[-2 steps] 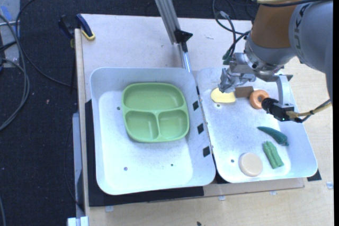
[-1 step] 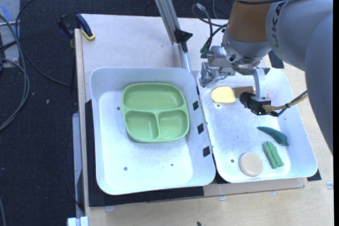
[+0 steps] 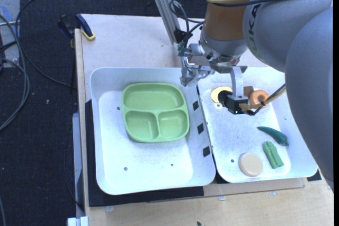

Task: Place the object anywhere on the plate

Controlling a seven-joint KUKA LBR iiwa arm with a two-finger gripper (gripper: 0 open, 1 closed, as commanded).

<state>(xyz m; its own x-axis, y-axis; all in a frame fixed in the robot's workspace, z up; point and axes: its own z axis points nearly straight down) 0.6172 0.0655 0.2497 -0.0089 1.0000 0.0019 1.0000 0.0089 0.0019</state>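
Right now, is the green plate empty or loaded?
Empty. All three compartments of the green plate show bare; the beige disc lies in the other bin.

The arm (image 3: 302, 29) is bulky, smooth grey; at its nine o'clock end sits a glossy orange band (image 3: 233, 2), then a silvery metal gripper (image 3: 186, 78).

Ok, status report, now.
Gripper over the bin divide, beside the plate. Nothing seen held. Disc, orange piece sit in right bin. Nothing blocks the plate.
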